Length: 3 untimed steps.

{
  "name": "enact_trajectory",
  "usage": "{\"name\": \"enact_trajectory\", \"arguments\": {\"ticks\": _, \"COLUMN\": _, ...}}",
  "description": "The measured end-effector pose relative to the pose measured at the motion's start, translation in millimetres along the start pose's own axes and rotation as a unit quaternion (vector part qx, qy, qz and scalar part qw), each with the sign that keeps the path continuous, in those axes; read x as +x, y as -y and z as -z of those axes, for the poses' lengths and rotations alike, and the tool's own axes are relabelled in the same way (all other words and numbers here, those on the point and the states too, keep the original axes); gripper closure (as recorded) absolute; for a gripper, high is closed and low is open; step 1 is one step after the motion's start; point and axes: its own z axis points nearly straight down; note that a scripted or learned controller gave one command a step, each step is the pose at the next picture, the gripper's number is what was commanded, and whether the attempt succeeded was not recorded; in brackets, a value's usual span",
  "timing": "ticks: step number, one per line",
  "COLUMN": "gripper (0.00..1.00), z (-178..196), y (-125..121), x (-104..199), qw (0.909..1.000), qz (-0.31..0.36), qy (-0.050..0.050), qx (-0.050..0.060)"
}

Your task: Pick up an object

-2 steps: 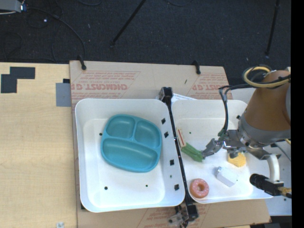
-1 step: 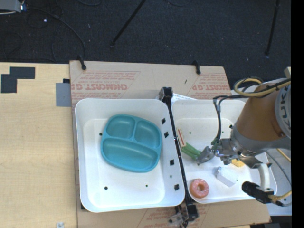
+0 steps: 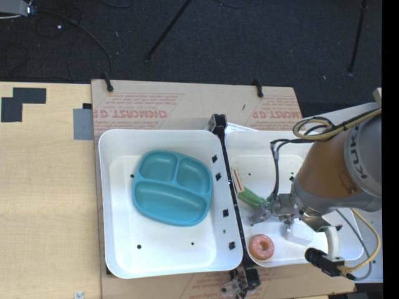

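So the end effector [image 3: 262, 215] is down inside the right bin [image 3: 249, 143], hovering right next to a green thing [image 3: 249, 197] and just up from a pink donut [image 3: 262, 246], but honestly I can't tell how it's set or whether it's got anything. Looks to me like nothing's been lifted yet, so the actual pick is still to do. The blue divided plate [image 3: 173, 187] sits untouched over in the left bin [image 3: 124, 143], well away from the donut.

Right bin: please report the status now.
Gripper low in right bin, nothing seen held. Green object beside it, pink donut nearby. Teal plate in left bin.
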Motion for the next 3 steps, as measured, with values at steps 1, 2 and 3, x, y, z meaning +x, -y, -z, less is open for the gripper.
{"name": "enact_trajectory", "arguments": {"ticks": 1, "gripper": 1.0, "z": 12.6, "y": -0.4, "x": -1.2, "qw": 1.0, "qz": -0.002, "qy": 0.0, "qx": -0.001}}
{"name": "enact_trajectory", "arguments": {"ticks": 2, "gripper": 1.0, "z": 71.1, "y": -8.2, "x": 1.3, "qw": 1.0, "qz": 0.001, "qy": 0.001, "qx": -0.005}}
{"name": "enact_trajectory", "arguments": {"ticks": 3, "gripper": 1.0, "z": 134.3, "y": -9.6, "x": -0.7, "qw": 1.0, "qz": 0.001, "qy": 0.001, "qx": -0.006}}
